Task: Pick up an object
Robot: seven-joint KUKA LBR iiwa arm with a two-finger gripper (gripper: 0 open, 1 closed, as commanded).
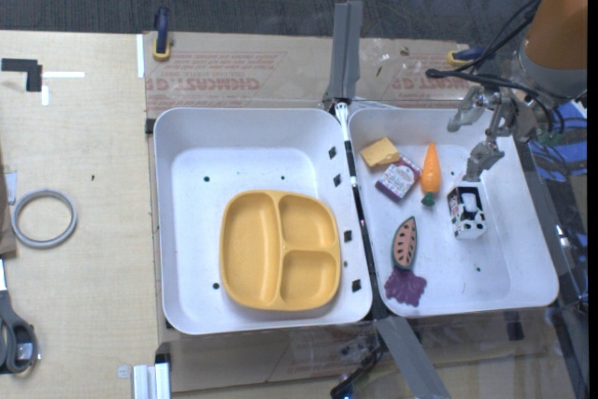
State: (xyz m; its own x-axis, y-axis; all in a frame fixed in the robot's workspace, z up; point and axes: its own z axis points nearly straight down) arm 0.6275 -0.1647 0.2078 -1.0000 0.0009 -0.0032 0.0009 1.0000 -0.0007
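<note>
Arm cut off at the frame's right edge; orange band partly visible. Hand [478, 137] hangs over the right white bin [523, 229], above the small black-and-white cow toy [466, 211]; fingers apart, gripping nothing. Left of the cow: orange plastic carrot [430, 165], maroon packet [398, 178], yellow cheese wedge [378, 152]; watermelon slice [404, 243] and purple grapes [405, 287] lower left. Open floor right of the cow.

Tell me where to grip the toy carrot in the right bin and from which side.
Grip the carrot across its orange body, coming straight down from above. It lies flat and narrow, and the packet sits close on its left, so center the fingers carefully.
</note>
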